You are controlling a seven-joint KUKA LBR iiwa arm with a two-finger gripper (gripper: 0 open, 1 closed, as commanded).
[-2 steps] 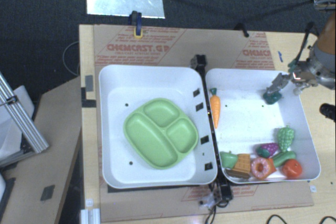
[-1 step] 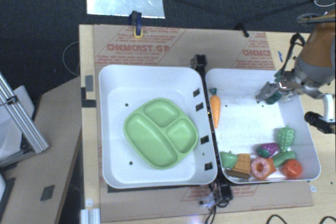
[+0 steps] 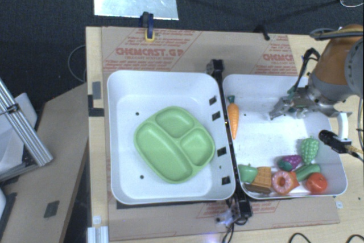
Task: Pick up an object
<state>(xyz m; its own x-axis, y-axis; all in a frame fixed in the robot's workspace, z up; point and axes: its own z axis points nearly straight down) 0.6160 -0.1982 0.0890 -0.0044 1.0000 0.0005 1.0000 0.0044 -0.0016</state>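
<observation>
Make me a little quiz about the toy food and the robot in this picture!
1. True or false: the green plate lies in the right bin.
2. Which toy lies alone against the right bin's left wall? A) donut B) carrot C) tomato
3. Fill in: the gripper hangs over the ___ bin.

Key
1. False. The green plate lies in the left bin.
2. B. The carrot lies there; the donut and tomato sit in the near pile.
3. Right.
</observation>
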